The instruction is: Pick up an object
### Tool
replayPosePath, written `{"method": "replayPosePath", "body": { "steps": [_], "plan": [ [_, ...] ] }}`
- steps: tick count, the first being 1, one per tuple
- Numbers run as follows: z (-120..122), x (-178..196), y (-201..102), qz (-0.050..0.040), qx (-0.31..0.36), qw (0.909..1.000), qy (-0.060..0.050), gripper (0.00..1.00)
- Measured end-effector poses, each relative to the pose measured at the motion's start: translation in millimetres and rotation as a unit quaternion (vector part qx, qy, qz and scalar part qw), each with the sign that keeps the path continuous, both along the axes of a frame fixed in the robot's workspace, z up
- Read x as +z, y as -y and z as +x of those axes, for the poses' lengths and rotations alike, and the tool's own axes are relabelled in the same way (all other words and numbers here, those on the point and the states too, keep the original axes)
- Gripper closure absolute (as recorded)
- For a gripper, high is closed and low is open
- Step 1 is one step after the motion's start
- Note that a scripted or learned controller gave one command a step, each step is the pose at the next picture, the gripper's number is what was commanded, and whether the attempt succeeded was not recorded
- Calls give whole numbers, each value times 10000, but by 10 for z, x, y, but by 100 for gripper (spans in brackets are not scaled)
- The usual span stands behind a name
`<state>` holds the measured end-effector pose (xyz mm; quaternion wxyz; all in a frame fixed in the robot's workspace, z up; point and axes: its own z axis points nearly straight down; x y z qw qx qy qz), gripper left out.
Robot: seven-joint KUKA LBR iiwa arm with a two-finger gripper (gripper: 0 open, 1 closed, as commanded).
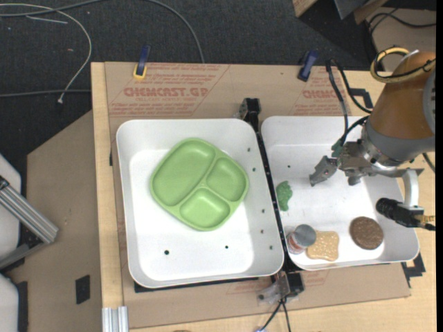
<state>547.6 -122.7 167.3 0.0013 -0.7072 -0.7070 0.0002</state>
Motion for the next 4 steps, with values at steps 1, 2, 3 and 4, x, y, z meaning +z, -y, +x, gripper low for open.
{"method": "replayPosePath", "body": {
  "steps": [1, 2, 3, 4],
  "plan": [
    [-72, -520, 80, 4, -6, 10000, -28, 0],
    [-49, -377, 76, 0, -4, 10000, 14, 100],
    [5, 256, 98, -14, 8, 10000, 42, 100],
    [19, 768, 202, -18, 3, 10000, 47, 100]
  ]
}}
